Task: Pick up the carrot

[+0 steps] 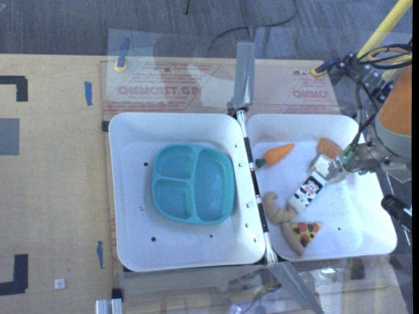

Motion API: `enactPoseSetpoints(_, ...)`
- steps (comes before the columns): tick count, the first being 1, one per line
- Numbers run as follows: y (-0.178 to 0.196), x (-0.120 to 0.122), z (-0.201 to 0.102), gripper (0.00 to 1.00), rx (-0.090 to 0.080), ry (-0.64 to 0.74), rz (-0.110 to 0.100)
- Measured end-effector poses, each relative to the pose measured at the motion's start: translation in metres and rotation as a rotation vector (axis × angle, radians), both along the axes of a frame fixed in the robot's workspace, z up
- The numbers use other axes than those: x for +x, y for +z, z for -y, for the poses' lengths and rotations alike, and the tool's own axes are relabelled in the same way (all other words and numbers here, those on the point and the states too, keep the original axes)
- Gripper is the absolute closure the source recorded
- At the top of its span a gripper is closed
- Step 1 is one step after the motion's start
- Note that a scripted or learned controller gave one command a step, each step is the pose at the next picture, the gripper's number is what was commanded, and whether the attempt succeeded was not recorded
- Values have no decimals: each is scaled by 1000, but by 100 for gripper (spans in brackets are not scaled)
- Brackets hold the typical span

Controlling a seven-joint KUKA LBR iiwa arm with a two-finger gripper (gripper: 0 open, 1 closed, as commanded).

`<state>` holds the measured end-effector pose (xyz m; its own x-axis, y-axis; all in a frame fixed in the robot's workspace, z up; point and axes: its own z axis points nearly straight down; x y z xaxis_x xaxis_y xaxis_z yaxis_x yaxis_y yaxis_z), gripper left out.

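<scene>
Gripper (342, 164) sits right of the carrot (275, 154), grip state indeterminate. Risk: the adjacent striped toy (307, 191) or cracker (328, 148) gets taken instead.

Two white bins side by side on the surface (52, 195). The left bin (124, 142) holds a teal divided plate (194, 184) at its centre. In the right bin (373, 234): a black-and-white spotted toy (306, 192) at centre, a tan toy (280, 212) at 8 o'clock, a pizza slice (306, 229) at 6 o'clock, and a brown piece (329, 147) at 1 o'clock.
</scene>
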<state>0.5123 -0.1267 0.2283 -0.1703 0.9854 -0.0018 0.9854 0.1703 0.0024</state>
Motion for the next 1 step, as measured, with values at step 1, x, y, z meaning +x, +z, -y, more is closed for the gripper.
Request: enactPoseSetpoints(1, -28, -33, -43, 100, 2, -133, -5)
